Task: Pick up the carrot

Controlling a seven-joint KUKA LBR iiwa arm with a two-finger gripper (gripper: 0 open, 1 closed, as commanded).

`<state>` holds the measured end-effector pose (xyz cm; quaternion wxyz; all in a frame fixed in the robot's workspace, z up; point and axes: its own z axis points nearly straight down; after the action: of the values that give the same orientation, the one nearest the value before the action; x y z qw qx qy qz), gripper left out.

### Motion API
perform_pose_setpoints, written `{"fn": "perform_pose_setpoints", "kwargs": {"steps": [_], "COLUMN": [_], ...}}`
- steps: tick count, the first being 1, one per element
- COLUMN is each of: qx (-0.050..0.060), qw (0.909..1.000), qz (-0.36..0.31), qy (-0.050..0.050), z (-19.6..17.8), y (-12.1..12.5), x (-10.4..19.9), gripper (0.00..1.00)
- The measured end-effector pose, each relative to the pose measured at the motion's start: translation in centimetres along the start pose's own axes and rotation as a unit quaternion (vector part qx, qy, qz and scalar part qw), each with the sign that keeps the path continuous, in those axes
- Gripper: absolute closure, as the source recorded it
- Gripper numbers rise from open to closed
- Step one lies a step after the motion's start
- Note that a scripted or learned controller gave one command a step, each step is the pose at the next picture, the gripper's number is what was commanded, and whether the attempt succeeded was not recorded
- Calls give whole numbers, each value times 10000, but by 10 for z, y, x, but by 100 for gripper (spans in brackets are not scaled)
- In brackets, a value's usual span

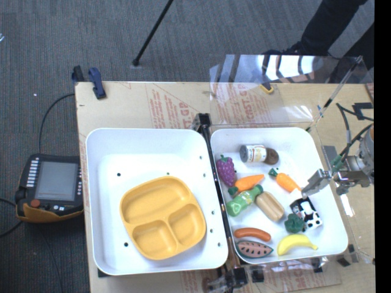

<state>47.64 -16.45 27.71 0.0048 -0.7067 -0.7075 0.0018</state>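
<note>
The gripper (317,182), its grasp state impossible to tell, is hovering at the right bin (305,136); approaching the carrot (285,180) should avoid the cow (305,212).

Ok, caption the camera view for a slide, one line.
End effector at the right bin's edge, near two toy carrots among play food; yellow divided plate in the left bin.

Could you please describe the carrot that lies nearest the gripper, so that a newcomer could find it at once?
Look in the right bin, toward its far right side. The carrot lies there, slanted, just right of a second carrot and below the can. It is the shorter of the two, with its green top pointing up-left.
</note>
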Motion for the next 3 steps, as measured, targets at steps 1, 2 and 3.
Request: {"fn": "perform_pose_setpoints", "kwargs": {"steps": [1, 2, 3], "qx": [-58, 2, 39], "qw": [9887, 9833, 9834], "qz": [1498, 1820, 1813], "qy": [1, 41, 52], "z": [161, 191, 182], "y": [3, 82, 81], "x": [-45, -36, -36], "gripper": [0, 0, 100]}}
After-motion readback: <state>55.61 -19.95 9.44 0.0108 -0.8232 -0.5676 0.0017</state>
